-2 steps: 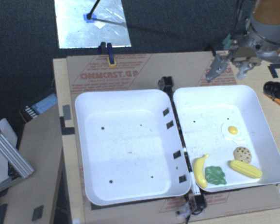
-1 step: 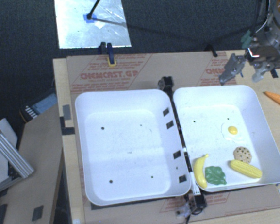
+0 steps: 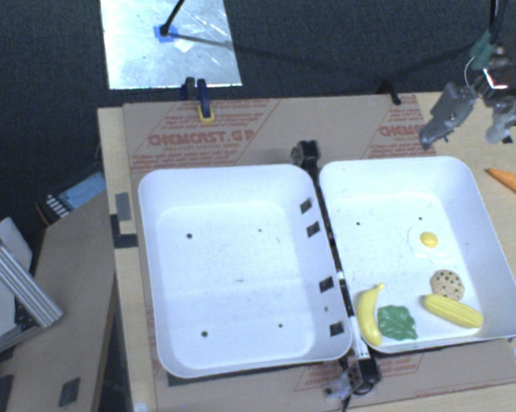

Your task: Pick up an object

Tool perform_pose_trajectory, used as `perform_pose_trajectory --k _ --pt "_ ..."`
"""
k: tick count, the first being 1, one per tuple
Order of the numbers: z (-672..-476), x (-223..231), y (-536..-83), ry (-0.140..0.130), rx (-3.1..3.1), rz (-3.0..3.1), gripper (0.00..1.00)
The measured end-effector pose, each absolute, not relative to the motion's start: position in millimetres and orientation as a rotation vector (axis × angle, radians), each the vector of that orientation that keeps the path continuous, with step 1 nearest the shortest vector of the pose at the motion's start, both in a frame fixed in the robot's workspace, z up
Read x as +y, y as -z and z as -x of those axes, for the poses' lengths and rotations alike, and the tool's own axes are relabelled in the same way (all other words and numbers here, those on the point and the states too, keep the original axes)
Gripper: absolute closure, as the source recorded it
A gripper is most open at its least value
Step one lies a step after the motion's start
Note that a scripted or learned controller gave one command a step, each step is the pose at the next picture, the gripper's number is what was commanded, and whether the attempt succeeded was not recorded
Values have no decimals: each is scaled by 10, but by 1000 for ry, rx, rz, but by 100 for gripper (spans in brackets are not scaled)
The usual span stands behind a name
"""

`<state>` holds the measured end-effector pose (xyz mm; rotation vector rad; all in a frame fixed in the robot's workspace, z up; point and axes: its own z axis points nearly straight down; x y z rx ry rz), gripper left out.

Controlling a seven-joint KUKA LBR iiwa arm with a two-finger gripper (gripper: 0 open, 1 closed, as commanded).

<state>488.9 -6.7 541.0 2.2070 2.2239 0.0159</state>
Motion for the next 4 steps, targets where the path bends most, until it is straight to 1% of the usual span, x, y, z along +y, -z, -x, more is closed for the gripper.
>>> perform_pose_trajectory --k 1,2,3,4 --pt "-4907 -82 -5474 -8 2227 -2207 100" --pt "-5166 1164 -4727 4 2243 -2207 100" --pt "-4848 1124 -3780 12 2226 -2225 100" --pt "-4839 1598 -2234 21 2234 -2221 100"
